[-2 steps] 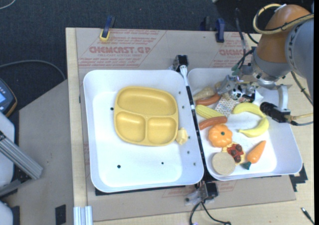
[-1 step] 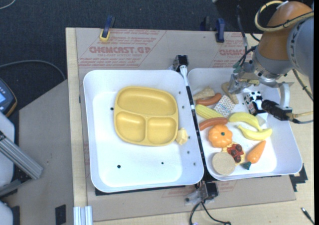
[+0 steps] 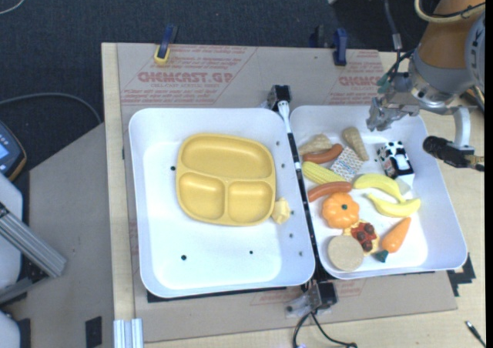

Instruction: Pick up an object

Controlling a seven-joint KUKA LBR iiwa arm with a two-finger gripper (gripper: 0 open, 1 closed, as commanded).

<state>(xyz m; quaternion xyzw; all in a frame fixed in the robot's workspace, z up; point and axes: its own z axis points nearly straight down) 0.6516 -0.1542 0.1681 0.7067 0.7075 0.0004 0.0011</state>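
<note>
Toy food crowds the right bin (image 3: 445, 250), handy for picking: carrot (image 3: 394, 235) at five o'clock, pumpkin (image 3: 340, 210) central, bananas (image 3: 383, 183) beside. The yellow tray (image 3: 225, 179) sits alone left. The gripper (image 3: 380, 119) hovers at one o'clock, its grip state unreadable. Beyond, the board (image 3: 192, 73) reads "CHEMCAST GP".

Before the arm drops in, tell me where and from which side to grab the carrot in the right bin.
Take the carrot across its thick orange middle, coming straight down from above. It lies flat and slanted, its green tip low by the dark berries, its outer side facing bare bin floor. Closing across its width probably keeps the hand off the bananas above it.
</note>
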